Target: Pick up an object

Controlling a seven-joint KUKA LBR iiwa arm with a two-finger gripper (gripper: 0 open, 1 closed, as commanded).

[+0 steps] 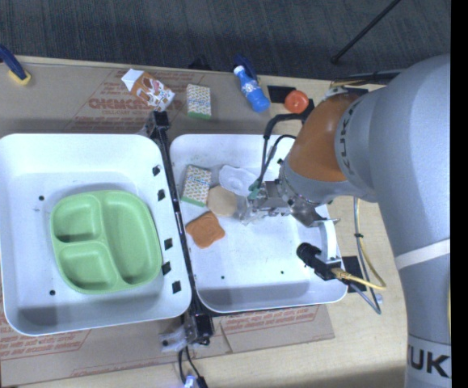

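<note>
Grey arm (403,176) bulked largest at the frame's right; its gripper (254,200) sat low in the right bin (250,293) at centre, grip state impossible to tell; orange block (206,229) lay just left; a clean vertical drop seemed wisest.

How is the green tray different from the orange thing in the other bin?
The green tray is big, with three compartments; the orange thing is small and plain. The tray lies in the left bin, alone; the orange thing lies in the right bin near other items. Both lie flat.
</note>
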